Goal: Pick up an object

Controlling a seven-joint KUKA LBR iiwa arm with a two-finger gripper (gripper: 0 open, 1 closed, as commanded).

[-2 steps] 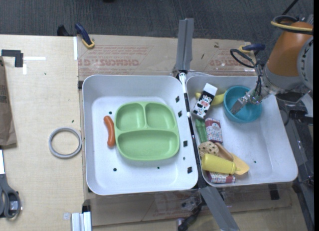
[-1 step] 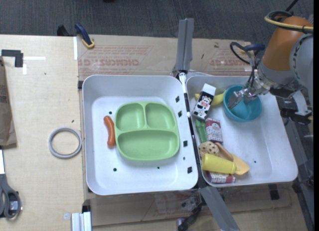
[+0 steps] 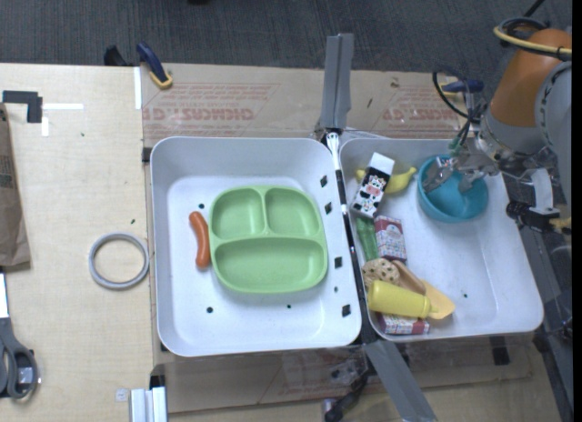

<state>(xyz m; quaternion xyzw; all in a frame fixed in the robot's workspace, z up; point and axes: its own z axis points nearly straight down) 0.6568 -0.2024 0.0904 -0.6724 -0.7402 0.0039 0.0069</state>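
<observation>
My gripper [image 3: 452, 173] hangs at the far right of the right bin [image 3: 496, 270], right over a blue bowl [image 3: 455, 200], and looks to reach down into it. Left of the bowl lie a black-and-white cow-print carton [image 3: 370, 195] and a yellow banana [image 3: 401, 176]. Below them are a green stick-shaped item [image 3: 366, 239], a red-and-white packet [image 3: 391, 236], a cookie [image 3: 381, 271] and a yellow bottle [image 3: 399, 299] lying on its side. The left bin [image 3: 173, 229] holds a green divided plate [image 3: 268, 238] and an orange sausage [image 3: 199, 238].
A grey divider post [image 3: 337, 84] rises between the bins at the back. On the bench to the left lie a grey ring [image 3: 118, 259], a brown bag [image 3: 11, 193] and scissors [image 3: 16, 370]. A blue clamp [image 3: 155, 64] sits on the cardboard behind.
</observation>
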